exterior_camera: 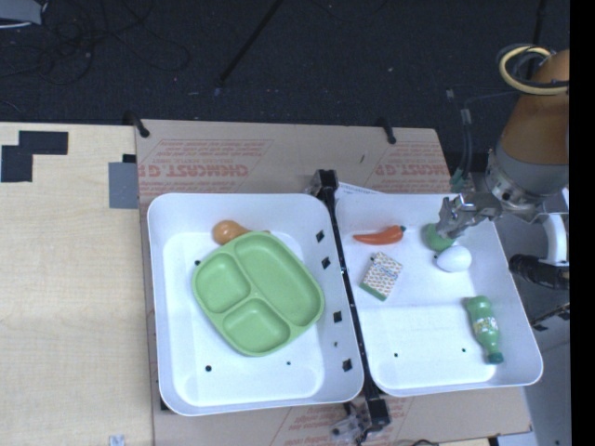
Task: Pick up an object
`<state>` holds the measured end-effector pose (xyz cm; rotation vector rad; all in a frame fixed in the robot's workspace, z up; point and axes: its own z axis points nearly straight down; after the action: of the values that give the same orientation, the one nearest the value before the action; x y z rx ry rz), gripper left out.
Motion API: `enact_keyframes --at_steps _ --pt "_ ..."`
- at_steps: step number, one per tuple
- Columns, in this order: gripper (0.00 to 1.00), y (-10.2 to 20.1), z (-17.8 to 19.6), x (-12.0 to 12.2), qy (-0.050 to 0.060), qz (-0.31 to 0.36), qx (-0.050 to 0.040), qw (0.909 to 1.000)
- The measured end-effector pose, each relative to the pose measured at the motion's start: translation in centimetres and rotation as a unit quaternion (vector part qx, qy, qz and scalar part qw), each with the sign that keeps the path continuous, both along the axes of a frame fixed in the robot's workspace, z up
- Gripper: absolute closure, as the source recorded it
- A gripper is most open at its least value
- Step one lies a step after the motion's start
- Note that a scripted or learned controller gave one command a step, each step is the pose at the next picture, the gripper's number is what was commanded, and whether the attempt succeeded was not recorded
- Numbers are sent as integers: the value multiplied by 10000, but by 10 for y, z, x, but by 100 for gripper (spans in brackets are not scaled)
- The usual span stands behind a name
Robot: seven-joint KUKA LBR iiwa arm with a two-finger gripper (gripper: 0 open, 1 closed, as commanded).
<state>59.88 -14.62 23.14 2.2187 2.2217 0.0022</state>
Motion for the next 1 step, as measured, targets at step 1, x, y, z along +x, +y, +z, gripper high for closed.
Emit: enact_keyframes --at_steps 1 --pt "100 59 -8 -12 34 7 11 10000"
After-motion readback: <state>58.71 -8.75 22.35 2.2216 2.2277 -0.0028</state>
